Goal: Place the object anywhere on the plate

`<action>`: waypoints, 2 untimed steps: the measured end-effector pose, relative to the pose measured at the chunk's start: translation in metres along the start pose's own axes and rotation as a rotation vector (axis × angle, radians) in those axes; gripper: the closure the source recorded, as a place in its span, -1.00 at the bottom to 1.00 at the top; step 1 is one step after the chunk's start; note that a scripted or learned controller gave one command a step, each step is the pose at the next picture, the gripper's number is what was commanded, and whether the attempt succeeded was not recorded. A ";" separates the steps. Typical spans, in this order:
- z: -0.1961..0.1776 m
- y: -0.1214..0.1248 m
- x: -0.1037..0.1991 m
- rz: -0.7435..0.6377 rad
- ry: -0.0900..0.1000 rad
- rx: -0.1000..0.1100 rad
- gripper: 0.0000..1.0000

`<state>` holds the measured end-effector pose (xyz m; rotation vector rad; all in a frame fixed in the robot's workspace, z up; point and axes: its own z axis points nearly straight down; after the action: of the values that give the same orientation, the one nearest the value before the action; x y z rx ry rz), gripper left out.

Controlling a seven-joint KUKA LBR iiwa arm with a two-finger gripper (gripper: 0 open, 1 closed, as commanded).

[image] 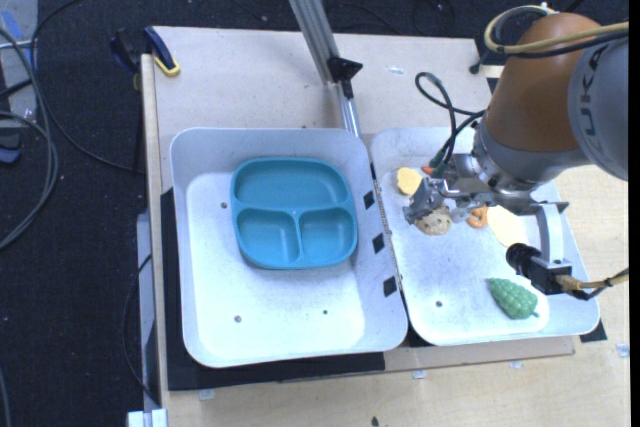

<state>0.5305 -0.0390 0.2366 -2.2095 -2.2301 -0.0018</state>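
Green lump (pixel 514 298) lies right of the plate (pixel 295 212); claw (pixel 428 212), state unclear, hovers over a cookie (pixel 434 223).

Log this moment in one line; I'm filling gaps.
gripper low over brown item, right bin | plate in left bin, nothing on it

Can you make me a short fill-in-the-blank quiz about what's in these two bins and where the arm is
1. The blue plate has ___ compartments.
2. The plate lies in the ___ bin.
3. The gripper hangs over the ___ bin, near a brown cookie-like object.
4. The bumpy object near the right bin's front corner is ___ in colour.

Missing words: three; left; right; green
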 end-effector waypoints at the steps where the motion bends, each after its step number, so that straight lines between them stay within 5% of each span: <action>1: 0.011 0.002 0.051 0.002 -0.001 0.001 1.00; 2: 0.016 -0.010 0.103 0.001 -0.001 0.001 1.00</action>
<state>0.5197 0.0642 0.2209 -2.2106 -2.2284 0.0004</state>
